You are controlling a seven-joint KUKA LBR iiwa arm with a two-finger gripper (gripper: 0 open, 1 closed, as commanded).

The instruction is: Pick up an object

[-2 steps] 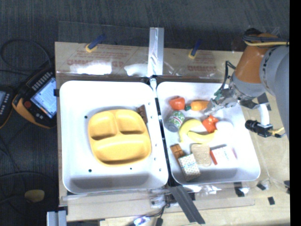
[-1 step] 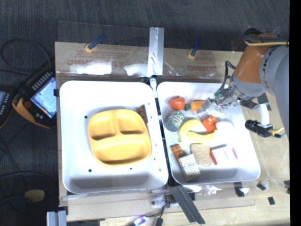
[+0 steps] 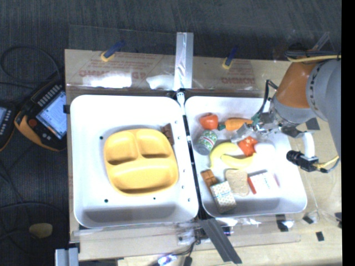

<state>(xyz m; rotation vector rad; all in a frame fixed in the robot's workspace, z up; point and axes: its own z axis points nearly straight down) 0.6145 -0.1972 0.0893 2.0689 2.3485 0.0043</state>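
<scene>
The tool sits low in the right bin, just above a small red toy beside the banana — likely its target — though whether it is parted or closed I cannot tell.

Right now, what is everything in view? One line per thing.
bins: two, white, side by side on the bench
tray: one, yellow, left bin
banana: one, yellow, right bin, centre
tomato: one, red, right bin, far left
carrot: one, orange, right bin, far side
ball: one, green-white, beside the banana
bread slice: one, tan, near side
pendant: one, orange-black, left of the bench
arm: grey, orange band
gripper: over the right bin
</scene>
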